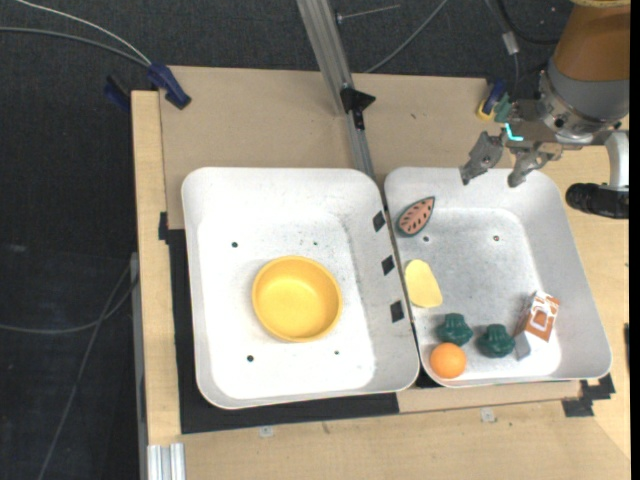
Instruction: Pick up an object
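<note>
Hand: the gripper [498, 166] hangs over the top edge of the right bin [560, 228], its two fingers spread apart with nothing between them
Arm: it comes in from the right, grey with an orange band, and sits high above the bin
Things to pick: all the small ones lie in the right bin, well apart from the hand
Leaf: a pink and grey leaf shape [415, 214] lies near the top left of that bin, the closest thing to the hand
Yellow piece: a flat yellow piece [423, 284] lies right by the left wall of the bin
Bottom row: an orange ball [448, 360], two green toys [455, 329] [494, 341] and a small orange and white box [541, 317] sit close together
Bowl: a yellow bowl [295, 297] sits alone in the left bin [220, 218]
Risk one: the flat yellow piece is thin, so I think the fingers could slide over it
Risk two: the ball may roll away if it gets bumped
Risk three: in the crowded row the fingers could push a neighbour and grab nothing
Risk four: near a wall, one finger might hit the bin
</note>
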You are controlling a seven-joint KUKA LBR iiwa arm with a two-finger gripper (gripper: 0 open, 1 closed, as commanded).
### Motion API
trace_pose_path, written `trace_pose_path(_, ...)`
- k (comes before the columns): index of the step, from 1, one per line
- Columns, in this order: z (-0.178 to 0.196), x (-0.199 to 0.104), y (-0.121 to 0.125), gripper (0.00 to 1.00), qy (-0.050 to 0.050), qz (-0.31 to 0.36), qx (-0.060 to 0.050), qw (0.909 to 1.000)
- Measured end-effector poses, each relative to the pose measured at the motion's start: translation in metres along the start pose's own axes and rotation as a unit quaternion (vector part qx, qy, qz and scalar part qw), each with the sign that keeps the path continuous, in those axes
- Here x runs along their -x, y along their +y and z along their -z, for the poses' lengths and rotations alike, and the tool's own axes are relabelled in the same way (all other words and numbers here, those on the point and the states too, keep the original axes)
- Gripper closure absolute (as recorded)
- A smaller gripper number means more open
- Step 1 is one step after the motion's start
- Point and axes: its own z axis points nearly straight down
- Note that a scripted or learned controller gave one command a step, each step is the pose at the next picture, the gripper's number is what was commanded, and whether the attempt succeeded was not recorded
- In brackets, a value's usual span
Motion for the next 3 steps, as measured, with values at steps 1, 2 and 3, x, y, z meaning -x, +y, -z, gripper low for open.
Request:
trace_pose_path(1, 0.004, 0.0, 0.001, 0.0, 0.0, 0.0, 0.004, 1.0)
trace_pose_path(2, -0.058, -0.002, 0.007, 0.0, 0.0, 0.0, -0.001, 1.0)
trace_pose_path(3, -0.108, 0.006, 0.0, 0.0, 0.0, -0.001, -0.001, 1.0)
